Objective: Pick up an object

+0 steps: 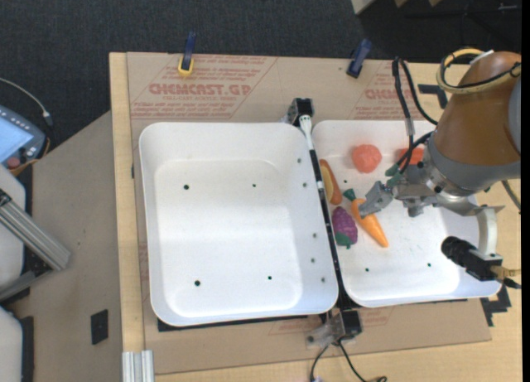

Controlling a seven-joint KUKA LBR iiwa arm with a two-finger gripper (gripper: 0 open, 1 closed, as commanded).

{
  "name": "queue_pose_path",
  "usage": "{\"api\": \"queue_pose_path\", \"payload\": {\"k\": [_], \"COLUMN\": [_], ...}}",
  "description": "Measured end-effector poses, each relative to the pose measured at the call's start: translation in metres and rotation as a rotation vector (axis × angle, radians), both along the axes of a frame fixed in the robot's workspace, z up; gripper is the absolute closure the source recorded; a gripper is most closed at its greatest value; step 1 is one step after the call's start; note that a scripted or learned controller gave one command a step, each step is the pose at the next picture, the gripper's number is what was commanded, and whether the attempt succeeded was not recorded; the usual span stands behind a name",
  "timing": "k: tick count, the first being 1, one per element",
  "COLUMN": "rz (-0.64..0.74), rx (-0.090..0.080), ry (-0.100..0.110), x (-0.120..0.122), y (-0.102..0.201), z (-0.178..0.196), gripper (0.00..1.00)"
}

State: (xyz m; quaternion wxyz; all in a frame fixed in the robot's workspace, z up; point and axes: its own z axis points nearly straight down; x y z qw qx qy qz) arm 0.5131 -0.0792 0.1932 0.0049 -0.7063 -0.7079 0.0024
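Approach step, by my read: arm enters from right of frame, gripper [374,198] low over the right bin [414,285], just above the cluster of toy food at frame centre-right. Can't tell how wide the claw stands or whether it has anything; nothing visibly between its tips. Likely target: orange carrot [373,228], lying diagonal just below the gripper, touching or nearly touching the purple eggplant-like toy [344,227] w/ green top. Orange-brown hotdog-shaped piece [330,181] sits by the divider; pink-red ball [366,157] above. Left bin [166,165] bare. Next move prob needs a short descent straddling the carrot across its narrow axis, w/o nudging the purple toy.
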Motion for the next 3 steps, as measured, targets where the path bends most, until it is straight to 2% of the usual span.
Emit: {"api": "queue_pose_path", "payload": {"k": [1, 2, 3], "rz": [0.008, 0.000, -0.002], "rx": [0.002, -0.004, -0.003], "ry": [-0.005, -0.016, -0.014], "x": [0.000, 0.069, 0.067], "y": [0.097, 0.100, 0.099], "z": [-0.010, -0.008, 0.002], "gripper": [0.00, 0.00, 1.00]}}
